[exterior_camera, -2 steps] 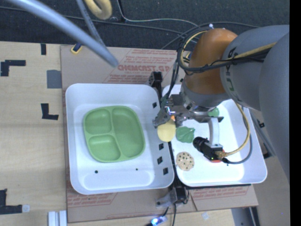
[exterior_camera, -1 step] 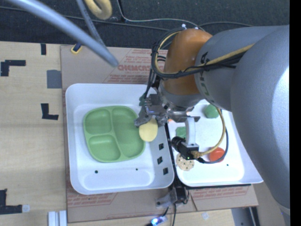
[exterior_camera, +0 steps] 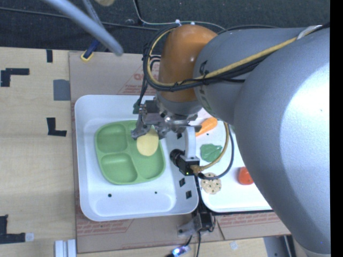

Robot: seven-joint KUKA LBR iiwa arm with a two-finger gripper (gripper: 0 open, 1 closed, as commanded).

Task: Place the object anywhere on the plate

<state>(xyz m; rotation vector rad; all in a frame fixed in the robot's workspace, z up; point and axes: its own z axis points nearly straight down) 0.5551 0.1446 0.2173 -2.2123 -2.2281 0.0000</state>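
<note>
Looming in from the right edge of the view, the grey arm [exterior_camera: 268, 106] with its orange band [exterior_camera: 182, 58] covers most of the right bin [exterior_camera: 236, 202] and the upper right corner of the left bin [exterior_camera: 128, 208]. The green plate [exterior_camera: 126, 154], divided into compartments, lies in the left bin, nearer that bin's top edge than its bottom one. The hand [exterior_camera: 146, 131] sits directly over the plate's right side, close to the wall the two bins share. A pale yellow object [exterior_camera: 147, 144] hangs just below the fingers and seems pinched at its top end between them, so the hand reads as clamped on it, though the contact itself is small and dark. What the coming move turns on is the vertical relation: the object is already above the plate's right compartment, not off to one side, so release looks to need only a short drop. Whether the object already touches the plate I cannot tell. In the right bin an orange piece [exterior_camera: 208, 125], a green piece [exterior_camera: 210, 152], a speckled cookie-like thing [exterior_camera: 211, 185] and a red-orange piece [exterior_camera: 245, 176] peek out around the arm, some partly cut off by it.
</note>
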